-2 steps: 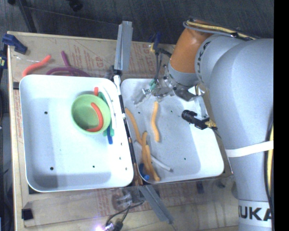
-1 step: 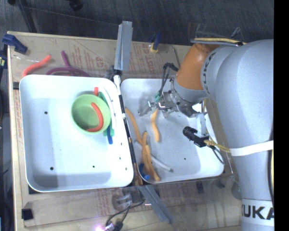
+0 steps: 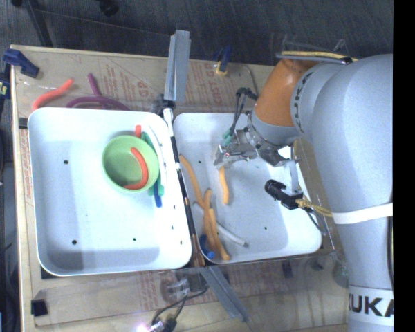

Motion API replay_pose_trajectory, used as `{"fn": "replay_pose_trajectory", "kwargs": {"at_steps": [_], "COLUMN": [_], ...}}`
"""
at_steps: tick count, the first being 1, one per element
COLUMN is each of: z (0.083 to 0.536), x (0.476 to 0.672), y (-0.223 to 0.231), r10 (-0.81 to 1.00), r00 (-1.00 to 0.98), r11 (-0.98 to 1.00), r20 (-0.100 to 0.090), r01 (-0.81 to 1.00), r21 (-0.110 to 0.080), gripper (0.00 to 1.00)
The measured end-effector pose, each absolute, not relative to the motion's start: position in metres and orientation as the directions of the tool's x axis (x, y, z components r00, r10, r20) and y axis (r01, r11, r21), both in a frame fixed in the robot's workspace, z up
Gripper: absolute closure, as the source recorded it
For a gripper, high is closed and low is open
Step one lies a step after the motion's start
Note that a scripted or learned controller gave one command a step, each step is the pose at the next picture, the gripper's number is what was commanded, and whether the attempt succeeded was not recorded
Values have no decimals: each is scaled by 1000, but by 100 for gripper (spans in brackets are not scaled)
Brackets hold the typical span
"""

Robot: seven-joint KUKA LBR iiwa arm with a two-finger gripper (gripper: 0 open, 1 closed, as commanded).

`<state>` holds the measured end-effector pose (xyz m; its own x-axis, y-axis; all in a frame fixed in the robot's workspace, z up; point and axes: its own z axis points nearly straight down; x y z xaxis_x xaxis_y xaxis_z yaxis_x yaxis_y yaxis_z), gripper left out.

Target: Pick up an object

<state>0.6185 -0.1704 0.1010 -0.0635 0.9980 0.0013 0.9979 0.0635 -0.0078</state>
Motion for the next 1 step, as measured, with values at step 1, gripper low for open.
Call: {"fn": "replay_pose_trajectory", "kwargs": {"at_steps": [1], "z": [188], "x": [642], "y": [-114], "r10": [859], "r00": [-512], "r11": [512], "r20": [-1], "r01": [859], "r21": [0], "gripper": [100]}}
